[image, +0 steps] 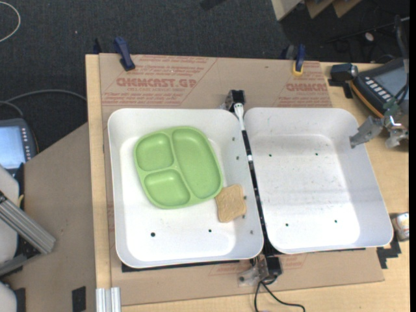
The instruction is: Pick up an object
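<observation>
Gripper [369, 130] half cut off at right bin's [312, 242] edge, fingers unclear

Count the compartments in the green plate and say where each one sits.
3. The green plate lies in the left bin. One long compartment runs along its right side; two smaller ones are on its left, one at upper left, one at lower left. None looks hidden.
</observation>
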Robot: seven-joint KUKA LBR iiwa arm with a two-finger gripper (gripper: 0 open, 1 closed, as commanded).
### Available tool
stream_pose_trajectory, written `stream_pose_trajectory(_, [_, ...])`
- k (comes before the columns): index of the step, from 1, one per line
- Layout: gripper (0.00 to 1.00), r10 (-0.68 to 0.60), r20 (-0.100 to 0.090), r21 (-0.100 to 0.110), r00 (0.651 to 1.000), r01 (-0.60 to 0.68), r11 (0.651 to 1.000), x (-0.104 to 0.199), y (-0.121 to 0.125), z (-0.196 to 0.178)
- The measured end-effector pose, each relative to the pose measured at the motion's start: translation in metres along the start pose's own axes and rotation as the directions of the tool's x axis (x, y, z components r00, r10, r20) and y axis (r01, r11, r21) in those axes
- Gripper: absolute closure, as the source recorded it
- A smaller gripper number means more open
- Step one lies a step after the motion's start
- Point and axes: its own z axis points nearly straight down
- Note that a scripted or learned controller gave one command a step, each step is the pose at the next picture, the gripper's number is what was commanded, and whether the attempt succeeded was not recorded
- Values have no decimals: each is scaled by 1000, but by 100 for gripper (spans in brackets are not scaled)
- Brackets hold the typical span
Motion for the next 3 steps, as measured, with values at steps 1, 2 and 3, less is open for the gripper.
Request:
stream_pose_trajectory(1, [0, -3, 7, -20, 1000, 3, 1000, 9, 3, -146])
stream_pose_trajectory(2, [0, 0, 8, -19, 1000, 0, 1000, 7, -36, -271])
stream_pose_trajectory(3, [100, -1, 5, -8, 1000, 1, 1000, 8, -34, -273])
